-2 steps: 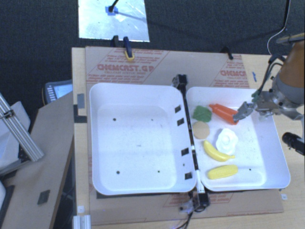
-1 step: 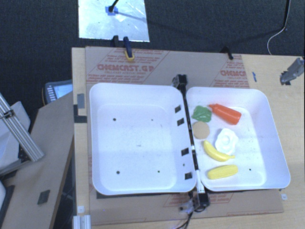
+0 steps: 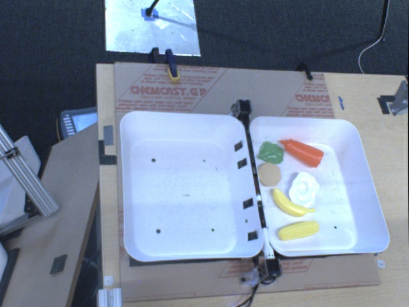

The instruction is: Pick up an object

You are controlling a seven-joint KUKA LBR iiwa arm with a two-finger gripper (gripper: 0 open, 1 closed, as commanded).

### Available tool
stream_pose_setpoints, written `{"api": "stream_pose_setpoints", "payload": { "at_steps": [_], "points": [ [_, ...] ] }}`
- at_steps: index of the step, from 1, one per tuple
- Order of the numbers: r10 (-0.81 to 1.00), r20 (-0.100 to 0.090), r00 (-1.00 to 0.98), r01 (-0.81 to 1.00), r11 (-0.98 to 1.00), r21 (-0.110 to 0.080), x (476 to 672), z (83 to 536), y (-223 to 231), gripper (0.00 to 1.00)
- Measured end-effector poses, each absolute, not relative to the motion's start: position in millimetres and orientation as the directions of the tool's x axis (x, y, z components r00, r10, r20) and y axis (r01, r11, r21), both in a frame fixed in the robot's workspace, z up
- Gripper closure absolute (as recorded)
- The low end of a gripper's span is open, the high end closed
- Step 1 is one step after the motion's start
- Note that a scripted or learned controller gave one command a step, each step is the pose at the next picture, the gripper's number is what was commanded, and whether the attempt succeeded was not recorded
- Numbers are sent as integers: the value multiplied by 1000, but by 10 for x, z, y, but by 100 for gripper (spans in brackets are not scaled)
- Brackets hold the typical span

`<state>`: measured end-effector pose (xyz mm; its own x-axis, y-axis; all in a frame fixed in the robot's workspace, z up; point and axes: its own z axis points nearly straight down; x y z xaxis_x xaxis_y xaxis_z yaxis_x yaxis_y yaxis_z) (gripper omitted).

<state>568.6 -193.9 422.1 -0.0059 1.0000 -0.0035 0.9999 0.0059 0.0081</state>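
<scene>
Your candidates all lie in the right bin (image 3: 373, 204), in its half nearer the left bin (image 3: 185, 190), and they look like toy food in moulded plastic: probably light, stiff and a little slick, so expect them to skate on the smooth white floor if you nudge them instead of clamping them. The carrot (image 3: 302, 151) lies toward the bin's far edge, its green top (image 3: 270, 151) beside it at the divider. A flat tan disc (image 3: 269, 174) sits just on the near side of the green top, and the fried egg (image 3: 303, 188) is near the bin's middle. Both look too thin to get under easily, so you would do well to leave them. The banana (image 3: 291, 203) lies just on the near side of the egg, close to touching it, and its curve may roll out of a grip. Your best pick is likely the yellow corn cob (image 3: 298, 230) near the bin's near edge. It lies apart from the others, is rounded and thick enough to stand proud of the floor, and should take a grip across its short width at mid-length. The carrot, taken across its thick middle, is your second choice. Both bins rest on a cardboard sheet (image 3: 211, 87) on the tabletop (image 3: 364, 91).
</scene>
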Motion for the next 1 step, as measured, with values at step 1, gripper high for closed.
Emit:
{"api": "stream_pose_setpoints", "payload": {
  "at_steps": [1],
  "points": [
    [1000, 1, -11, 1000, 11, 6, 5247, 4548, -1024, 100]
  ]
}}
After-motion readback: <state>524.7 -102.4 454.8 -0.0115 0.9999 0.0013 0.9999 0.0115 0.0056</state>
